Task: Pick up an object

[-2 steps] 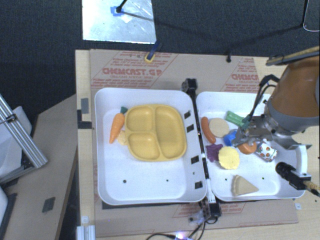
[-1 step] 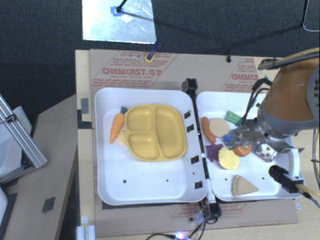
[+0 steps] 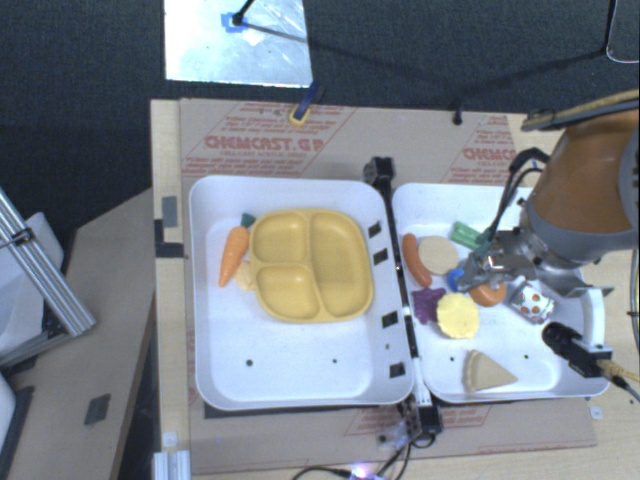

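Hovering over the crowded right bin (image 3: 500, 386), the gripper (image 3: 487, 268) — claw state untellable — should pick one isolated piece.

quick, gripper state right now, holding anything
gripper: low in the right bin, over the toy food near an orange piece; open or shut cannot be told, and nothing can be seen held.

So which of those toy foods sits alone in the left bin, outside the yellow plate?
The orange carrot, with its green top, lying against the yellow divided plate on its left side. The other toy foods crowd the right bin.
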